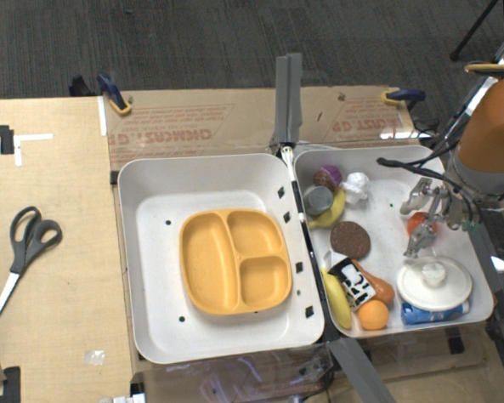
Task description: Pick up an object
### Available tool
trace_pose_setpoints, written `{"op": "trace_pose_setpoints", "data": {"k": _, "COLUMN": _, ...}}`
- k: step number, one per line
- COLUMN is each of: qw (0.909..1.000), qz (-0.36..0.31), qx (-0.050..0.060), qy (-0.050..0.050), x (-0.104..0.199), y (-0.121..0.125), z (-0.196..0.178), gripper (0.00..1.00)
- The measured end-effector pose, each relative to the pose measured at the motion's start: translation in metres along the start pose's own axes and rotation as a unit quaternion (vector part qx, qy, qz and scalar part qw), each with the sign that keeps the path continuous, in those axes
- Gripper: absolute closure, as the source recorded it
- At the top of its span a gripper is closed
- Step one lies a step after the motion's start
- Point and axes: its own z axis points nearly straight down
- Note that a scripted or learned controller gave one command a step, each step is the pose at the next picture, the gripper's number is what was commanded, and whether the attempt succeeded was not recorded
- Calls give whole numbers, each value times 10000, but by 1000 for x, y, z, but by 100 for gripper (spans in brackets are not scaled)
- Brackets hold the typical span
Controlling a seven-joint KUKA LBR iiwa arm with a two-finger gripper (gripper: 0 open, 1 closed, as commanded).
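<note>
Gripper [423, 220] low in the right bin [386, 158] — jaws spread beside a small red object [417, 223], nothing grasped

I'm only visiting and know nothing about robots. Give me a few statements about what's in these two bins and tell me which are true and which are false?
1. The yellow divided plate lies in the left bin. True.
2. The scissors are inside the right bin. False: they lie on the wooden bench, left of both bins.
3. An orange sits near the front edge of the right bin. True.
4. The brown round cookie is on the yellow plate. False: it is in the right bin, below a banana.
5. The gripper is over the left bin. False: it is over the right bin, above a white lid.
</note>
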Motion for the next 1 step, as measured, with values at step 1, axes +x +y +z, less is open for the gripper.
{"op": "trace_pose_setpoints", "data": {"k": 1, "qw": 10000, "qz": -7, "qx": 2, "qy": -16, "x": -15, "y": 4, "z": -1, "gripper": 0}}
